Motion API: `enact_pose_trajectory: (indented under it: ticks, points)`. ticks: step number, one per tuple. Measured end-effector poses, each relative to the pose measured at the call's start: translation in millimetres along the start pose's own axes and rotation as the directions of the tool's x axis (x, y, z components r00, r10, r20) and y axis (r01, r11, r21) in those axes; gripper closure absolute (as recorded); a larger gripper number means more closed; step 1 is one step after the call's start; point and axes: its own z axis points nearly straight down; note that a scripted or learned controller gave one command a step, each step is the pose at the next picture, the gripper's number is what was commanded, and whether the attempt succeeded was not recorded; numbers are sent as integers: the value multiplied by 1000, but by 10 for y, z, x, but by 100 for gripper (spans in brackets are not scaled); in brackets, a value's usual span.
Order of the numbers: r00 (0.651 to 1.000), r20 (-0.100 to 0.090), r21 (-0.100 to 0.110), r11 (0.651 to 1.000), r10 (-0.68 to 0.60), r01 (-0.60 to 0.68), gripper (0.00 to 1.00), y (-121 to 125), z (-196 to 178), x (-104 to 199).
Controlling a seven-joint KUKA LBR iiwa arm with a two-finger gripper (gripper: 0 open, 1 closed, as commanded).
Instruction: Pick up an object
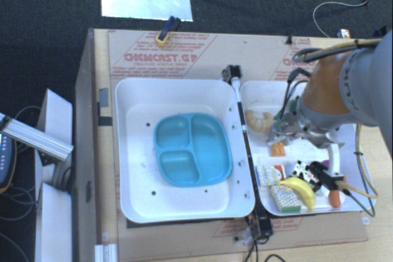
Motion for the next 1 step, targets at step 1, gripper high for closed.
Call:
enact_pose_trajectory:
  ticks: [1]
  points:
    - [1000, -1, -3, 1000, -3, 3, 100, 511, -908, 696]
